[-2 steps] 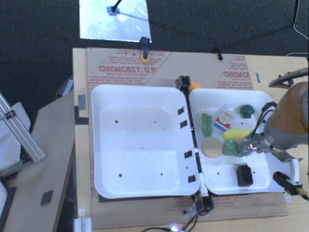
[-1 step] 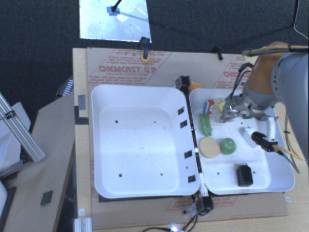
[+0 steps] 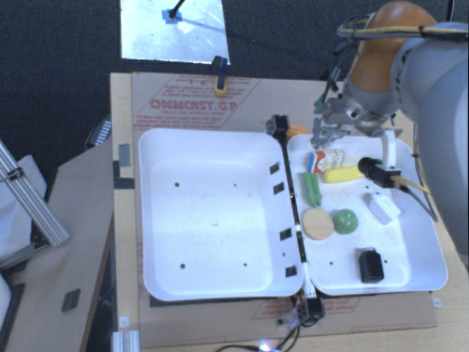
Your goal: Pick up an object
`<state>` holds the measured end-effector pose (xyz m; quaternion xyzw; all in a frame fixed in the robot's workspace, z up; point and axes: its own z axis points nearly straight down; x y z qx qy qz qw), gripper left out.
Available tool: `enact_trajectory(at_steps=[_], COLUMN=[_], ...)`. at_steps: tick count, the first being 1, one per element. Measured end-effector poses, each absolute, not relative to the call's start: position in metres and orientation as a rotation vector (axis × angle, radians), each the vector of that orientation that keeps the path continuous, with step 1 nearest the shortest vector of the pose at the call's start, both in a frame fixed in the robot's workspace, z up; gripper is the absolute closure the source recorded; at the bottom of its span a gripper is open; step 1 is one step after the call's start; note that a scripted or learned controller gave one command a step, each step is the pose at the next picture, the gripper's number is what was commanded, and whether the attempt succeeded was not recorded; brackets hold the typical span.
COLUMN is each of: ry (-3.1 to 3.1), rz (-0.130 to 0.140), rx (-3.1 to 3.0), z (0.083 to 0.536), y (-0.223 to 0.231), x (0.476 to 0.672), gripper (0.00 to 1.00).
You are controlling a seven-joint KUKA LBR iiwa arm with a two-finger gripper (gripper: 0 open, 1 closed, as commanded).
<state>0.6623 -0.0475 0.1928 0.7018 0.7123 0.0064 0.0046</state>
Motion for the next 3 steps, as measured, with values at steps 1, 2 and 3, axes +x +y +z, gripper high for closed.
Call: enact_trajectory(at_steps=[1, 2, 3], ry=[2.221, 2.222, 2.222], rz=[0.002, 0.002, -0.012], rx=[2.221, 2.221, 2.234], z=[0.226, 0.253, 0.160], y=[-0.056, -0.055, -0.090], x=[0.609, 0.556, 0.482], gripper=[1.00, 1.00, 1.00])
